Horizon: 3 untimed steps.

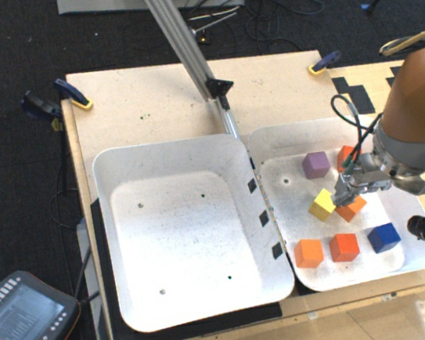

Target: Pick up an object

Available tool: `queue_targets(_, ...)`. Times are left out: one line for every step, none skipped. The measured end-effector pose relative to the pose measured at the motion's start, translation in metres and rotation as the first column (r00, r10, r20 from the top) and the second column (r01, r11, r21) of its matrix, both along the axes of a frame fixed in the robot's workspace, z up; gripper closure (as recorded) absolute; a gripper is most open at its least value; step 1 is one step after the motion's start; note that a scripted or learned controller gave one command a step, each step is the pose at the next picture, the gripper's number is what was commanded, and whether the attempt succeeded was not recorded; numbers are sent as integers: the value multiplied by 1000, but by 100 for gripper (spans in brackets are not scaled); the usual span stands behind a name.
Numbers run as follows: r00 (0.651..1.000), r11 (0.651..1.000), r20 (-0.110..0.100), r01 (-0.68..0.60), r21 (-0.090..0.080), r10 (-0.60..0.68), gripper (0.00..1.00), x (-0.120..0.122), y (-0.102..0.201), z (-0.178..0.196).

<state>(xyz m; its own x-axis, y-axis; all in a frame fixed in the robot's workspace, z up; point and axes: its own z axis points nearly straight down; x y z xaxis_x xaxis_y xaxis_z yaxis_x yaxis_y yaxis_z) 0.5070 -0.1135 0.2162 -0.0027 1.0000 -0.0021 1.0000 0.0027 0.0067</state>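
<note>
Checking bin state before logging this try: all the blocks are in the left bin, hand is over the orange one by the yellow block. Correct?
Not quite. The blocks lie in the right bin, not the left bin. The camera view shows it. The rest holds: the hand is over the orange block by the yellow block.

Bins were white, finely speckled dark. Beside jaws: yellow cube on one side, orange block just under them — purple cube beyond. Nearer row — orange cube, red-orange cube, blue cube. Arm was grey, orange-banded.
</note>
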Motion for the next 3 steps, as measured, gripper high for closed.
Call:
queue_targets(1000, 1000, -3, -1, 1, 1, 100, 1, 0, 19)
queue_targets(1000, 1000, -4, -5, 3, 5, 100, 23, 43, 27)
queue_targets(1000, 1000, -3, -5, 3, 5, 100, 51, 89, 35)
